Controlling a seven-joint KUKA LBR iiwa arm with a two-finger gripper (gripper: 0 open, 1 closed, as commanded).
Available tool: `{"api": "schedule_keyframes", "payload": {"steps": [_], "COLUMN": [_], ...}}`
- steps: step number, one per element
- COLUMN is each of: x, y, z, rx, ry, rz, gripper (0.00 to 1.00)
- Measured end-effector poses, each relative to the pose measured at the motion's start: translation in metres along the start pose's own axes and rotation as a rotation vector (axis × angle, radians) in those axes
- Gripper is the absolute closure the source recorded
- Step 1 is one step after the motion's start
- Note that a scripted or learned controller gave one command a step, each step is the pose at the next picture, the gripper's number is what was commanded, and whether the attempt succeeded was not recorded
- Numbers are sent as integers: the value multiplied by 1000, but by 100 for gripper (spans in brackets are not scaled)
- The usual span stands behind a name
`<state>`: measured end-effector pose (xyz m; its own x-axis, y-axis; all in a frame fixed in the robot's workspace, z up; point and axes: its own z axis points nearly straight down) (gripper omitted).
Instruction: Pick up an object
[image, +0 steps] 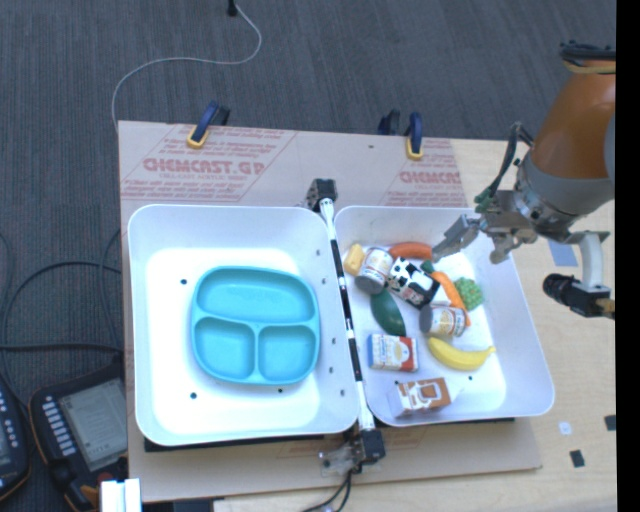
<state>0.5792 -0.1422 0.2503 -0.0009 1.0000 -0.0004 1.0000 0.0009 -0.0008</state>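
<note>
One fixed camera looks down aslant on both bins (140, 300).

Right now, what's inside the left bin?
The left bin holds one blue tray with three compartments, lying flat. Nothing sits in the compartments. Whatever lies under the tray is covered.

The board (300, 165) under the bins carries red print. "CHEMCAST GP" reads clearly at its left, above the left bin (140, 300). The same kind of lettering repeats further right, near the yellow clamp (414, 138), but fainter. Labels on the small cartons (392, 352) and cans (376, 267) are too small to read.
</note>
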Motion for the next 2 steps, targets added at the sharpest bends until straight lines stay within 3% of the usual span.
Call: {"api": "schedule_keyframes", "payload": {"steps": [1,2], "x": [15,14], "y": [26,25], "z": [149,141], "rx": [-8,-2], "ry": [-2,-1], "rz": [-1,0], "gripper": [0,100]}}
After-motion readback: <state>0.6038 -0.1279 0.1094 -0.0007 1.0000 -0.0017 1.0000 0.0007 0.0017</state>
